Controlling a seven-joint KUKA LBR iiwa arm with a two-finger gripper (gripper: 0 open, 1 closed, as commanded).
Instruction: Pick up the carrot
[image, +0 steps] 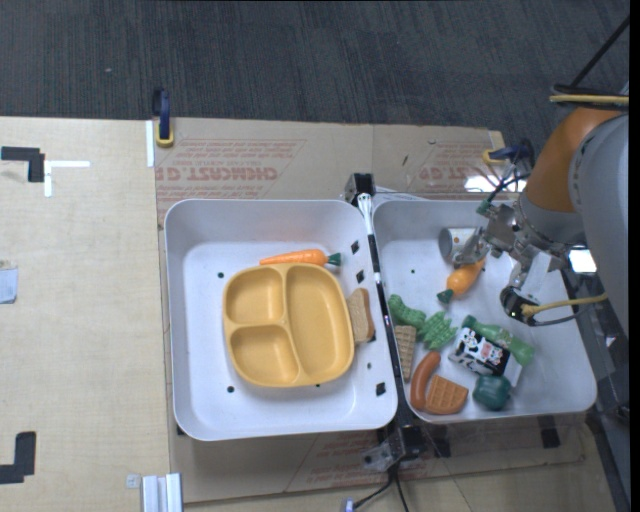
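Table w/ 2 white bins | carrot (296, 258) well left of end effector (487, 243), far bin, by yellow plate (288, 325) | light, stiff, slick toy; grab mid-body across width | end effector state: can't tell

A carrot (296, 258) lies in the left bin (190, 330), touching the yellow plate's (288, 326) upper edge. The arm (560, 180) reaches over the right bin (560, 390) at right of frame.

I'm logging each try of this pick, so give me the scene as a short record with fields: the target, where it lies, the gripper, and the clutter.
target: carrot
target place: left bin, along the far edge of the yellow divided plate
gripper place: gripper over the right bin, by an orange toy
gripper hold: cannot tell
other things, left bin: cracker at the plate's right edge
other things, right bin: green toys, cow-print carton, waffle
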